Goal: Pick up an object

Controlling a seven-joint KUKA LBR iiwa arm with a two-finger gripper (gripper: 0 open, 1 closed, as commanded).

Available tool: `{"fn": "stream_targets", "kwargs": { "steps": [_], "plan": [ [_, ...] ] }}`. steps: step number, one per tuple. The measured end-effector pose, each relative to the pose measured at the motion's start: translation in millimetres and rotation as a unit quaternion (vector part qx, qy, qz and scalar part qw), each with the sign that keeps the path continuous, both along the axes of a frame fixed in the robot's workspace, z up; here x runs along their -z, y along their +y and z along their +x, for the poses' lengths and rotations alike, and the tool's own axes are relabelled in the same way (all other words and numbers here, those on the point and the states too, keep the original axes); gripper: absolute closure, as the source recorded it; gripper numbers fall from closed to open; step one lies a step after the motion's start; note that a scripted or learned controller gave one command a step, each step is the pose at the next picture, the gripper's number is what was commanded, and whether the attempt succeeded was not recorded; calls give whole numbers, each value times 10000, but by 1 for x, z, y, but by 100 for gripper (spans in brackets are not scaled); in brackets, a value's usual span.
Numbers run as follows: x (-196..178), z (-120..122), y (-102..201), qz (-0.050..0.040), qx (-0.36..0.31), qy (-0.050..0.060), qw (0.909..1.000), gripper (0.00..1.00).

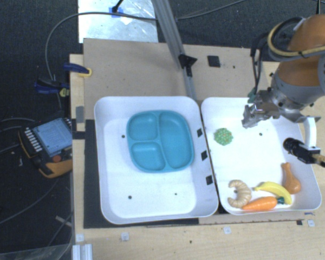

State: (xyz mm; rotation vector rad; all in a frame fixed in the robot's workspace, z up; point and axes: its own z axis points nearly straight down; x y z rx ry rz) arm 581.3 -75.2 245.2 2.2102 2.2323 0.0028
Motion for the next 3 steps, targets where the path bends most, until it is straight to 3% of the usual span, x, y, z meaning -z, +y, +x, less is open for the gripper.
{"fn": "stream_targets", "kwargs": {
  "steps": [3],
  "plan": [
    [-7,38,161,7,-2,-10,10000,100]
  ]
}}
